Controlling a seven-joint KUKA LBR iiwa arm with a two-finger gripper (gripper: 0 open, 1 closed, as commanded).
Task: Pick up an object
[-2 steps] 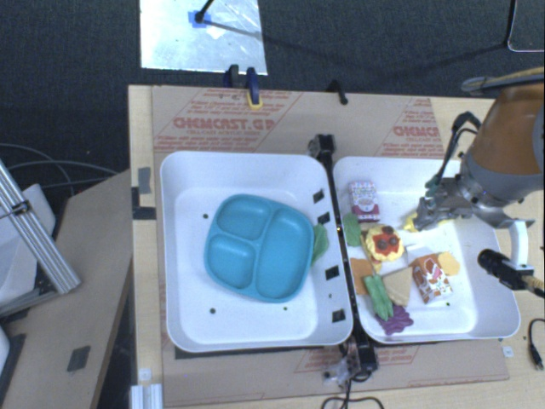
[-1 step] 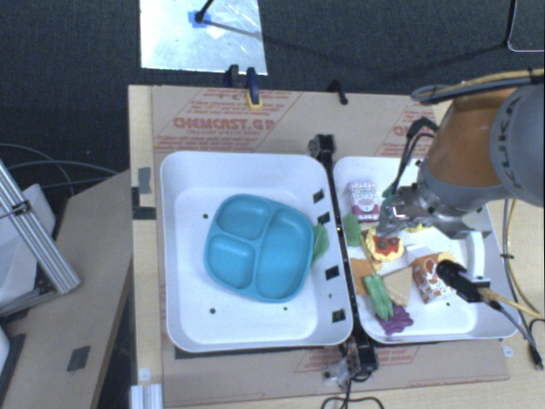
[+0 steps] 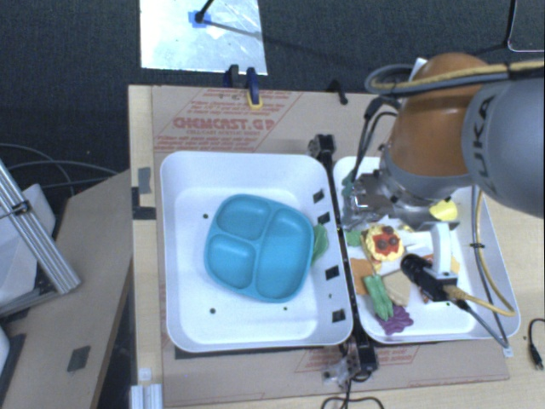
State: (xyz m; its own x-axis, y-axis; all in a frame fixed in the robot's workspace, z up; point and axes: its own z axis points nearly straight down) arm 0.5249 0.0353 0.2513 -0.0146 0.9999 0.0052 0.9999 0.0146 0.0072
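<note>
Two white bins side by side on a cardboard sheet (image 3: pixel 223 113) with red print, centre of frame. Left bin (image 3: pixel 173 228) holds a blue divided plate (image 3: pixel 260 247), lying flat and tilted a bit, roughly mid-bin; a green piece (image 3: pixel 320 242) pokes out from under the plate's right edge, against the bin's right wall. Right bin (image 3: pixel 434 332) holds a cluster of small toys in its lower half: a round yellow toy (image 3: pixel 384 244) with red spots, an orange piece (image 3: pixel 363 267) just below-left of it, a green toy (image 3: pixel 377 293) below that, and a purple toy (image 3: pixel 397 319) touching the green one's lower end near the bottom rim. A small yellow piece (image 3: pixel 443 210) and a white piece (image 3: pixel 443 245) sit right of the round toy. The arm (image 3: pixel 443 118), orange and grey, comes in from the upper right and covers the top half of the right bin. The gripper (image 3: pixel 362 201) is low in the upper left of the right bin, close to the divider, just above-left of the round yellow toy. The arm body blocks it, so I cannot tell whether the claw is apart or together, and nothing visibly held. A silver foil sheet (image 3: pixel 203 25) lies on the dark floor at upper left.
</note>
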